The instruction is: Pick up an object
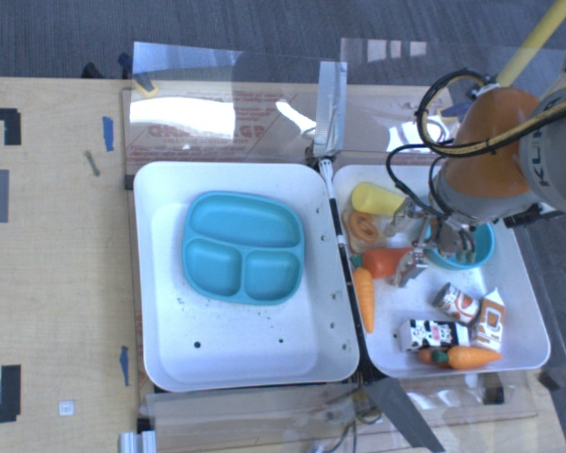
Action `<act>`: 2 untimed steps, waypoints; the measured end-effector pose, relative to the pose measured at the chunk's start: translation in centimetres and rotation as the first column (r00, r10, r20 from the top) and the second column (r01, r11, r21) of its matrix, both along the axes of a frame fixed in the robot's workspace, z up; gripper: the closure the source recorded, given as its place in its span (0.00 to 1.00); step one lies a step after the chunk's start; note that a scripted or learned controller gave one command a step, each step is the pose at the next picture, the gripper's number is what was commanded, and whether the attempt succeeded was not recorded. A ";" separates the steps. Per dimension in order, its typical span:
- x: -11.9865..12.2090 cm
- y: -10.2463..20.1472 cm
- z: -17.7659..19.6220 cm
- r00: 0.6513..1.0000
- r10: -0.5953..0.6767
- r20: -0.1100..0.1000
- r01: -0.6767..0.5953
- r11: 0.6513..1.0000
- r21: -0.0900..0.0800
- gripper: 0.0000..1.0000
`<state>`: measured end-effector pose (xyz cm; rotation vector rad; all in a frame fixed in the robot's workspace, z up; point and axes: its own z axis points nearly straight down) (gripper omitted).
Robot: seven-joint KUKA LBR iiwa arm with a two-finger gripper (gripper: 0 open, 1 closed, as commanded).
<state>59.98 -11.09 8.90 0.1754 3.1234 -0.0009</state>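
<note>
My gripper (438, 245) hangs low over the upper middle of the right bin (526, 302), under the orange wrist band. Just to its right lies a blue bowl (479, 249), partly covered by the gripper. Just to its left lies a red-orange toy (385, 261). A yellow piece (375, 198) and a tan ring (362, 226) sit at the bin's upper left. An orange carrot (364, 299) lies along the left wall. I see nothing lifted clear of the bin floor.
A cow-patterned carton (431, 334), a second carrot (472, 357) and two small cartons (475, 310) lie at the right bin's front. The left bin (160, 281) holds a blue divided plate (243, 247). A metal divider (330, 111) stands behind the bins.
</note>
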 end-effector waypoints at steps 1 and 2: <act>-6.7 -4.9 0.0 0.993 -0.119 -0.004 0.119 0.993 0.000 0.00; -9.9 -4.6 1.1 0.995 -0.082 0.056 0.083 0.997 -0.006 0.00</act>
